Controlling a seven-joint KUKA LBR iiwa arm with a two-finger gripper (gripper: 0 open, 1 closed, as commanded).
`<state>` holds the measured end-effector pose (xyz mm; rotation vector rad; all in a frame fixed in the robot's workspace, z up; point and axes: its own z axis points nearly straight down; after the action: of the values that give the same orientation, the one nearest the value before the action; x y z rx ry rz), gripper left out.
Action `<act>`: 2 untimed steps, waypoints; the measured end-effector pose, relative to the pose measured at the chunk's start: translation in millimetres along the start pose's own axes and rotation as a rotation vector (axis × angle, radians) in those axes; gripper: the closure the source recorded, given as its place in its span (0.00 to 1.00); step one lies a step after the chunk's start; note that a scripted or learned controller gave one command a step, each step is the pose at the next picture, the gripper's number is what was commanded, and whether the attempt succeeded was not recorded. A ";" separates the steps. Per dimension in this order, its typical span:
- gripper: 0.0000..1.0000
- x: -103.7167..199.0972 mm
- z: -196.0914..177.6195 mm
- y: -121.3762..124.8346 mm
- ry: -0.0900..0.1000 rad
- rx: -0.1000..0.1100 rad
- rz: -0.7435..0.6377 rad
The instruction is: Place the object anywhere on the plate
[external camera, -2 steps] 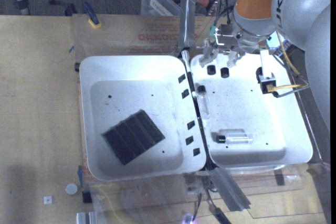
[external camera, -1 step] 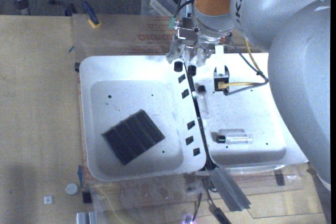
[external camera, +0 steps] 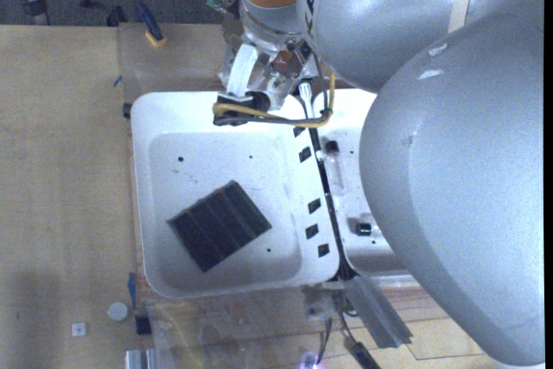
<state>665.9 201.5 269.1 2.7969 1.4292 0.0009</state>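
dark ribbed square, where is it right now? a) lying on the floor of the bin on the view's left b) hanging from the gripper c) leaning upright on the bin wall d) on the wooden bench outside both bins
a: the dark ribbed square lies flat on the floor of the white bin on the view's left, apart from the gripper, which is up by that bin's far rim.
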 end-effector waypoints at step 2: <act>1.00 14.0 -166.1 -18.6 0.002 -0.002 0.251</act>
<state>658.9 223.7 435.2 2.9530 1.0670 0.0058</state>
